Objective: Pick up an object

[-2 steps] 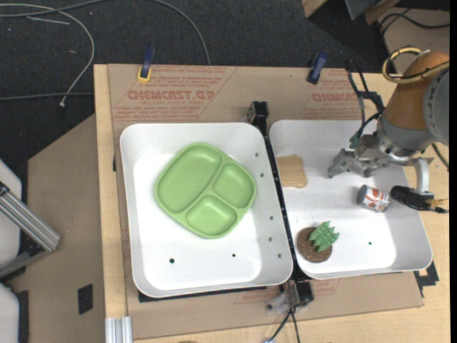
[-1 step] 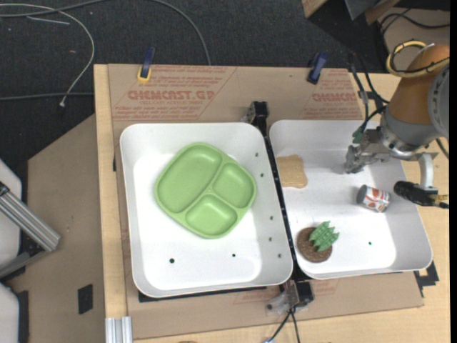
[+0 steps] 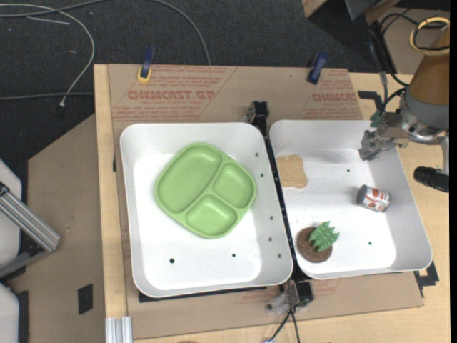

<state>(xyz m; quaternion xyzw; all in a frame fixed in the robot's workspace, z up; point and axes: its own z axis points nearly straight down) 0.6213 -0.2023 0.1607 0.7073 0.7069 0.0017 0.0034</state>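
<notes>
Claw (image 3: pixel 373 146) hangs over the right bin's (image 3: pixel 410 252) far edge; I cannot tell its state. I fear the can (image 3: pixel 373 199) rolls away if nudged.

Lighting's pretty even and bright from overhead, only soft shadows. The white bins (image 3: pixel 143 191) nearly blow out, so their rims lose detail. Whole frame's kinda soft and low-res; the dark floor (image 3: pixel 214 13) looks grainy.

High slanted view over both bins (image 3: pixel 136 148)
</notes>
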